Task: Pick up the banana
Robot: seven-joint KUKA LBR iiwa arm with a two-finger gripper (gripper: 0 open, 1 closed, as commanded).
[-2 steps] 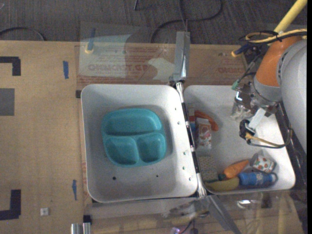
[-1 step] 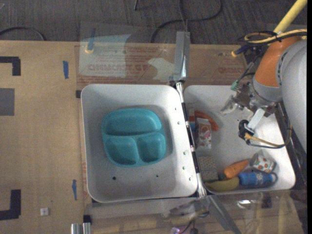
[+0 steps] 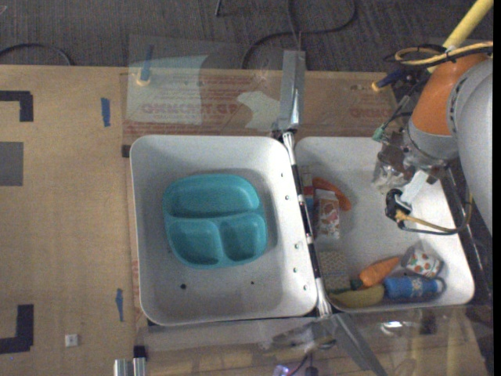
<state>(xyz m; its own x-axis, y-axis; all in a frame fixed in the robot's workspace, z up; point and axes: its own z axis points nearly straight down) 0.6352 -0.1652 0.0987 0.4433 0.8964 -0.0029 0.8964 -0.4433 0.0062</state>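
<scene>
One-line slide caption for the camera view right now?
Arm's tool hovers over the right bin; banana lies at its near edge, teal tray in the left bin.

So the bench (image 3: 63,210) is plain tan board with two shallow white bins side by side on it: the left bin (image 3: 149,288) around the middle, the right bin (image 3: 462,288) at 3 o'clock. Blue tape bits (image 3: 105,112) sit toward 10 o'clock, black corner marks (image 3: 19,104) at 9.
</scene>
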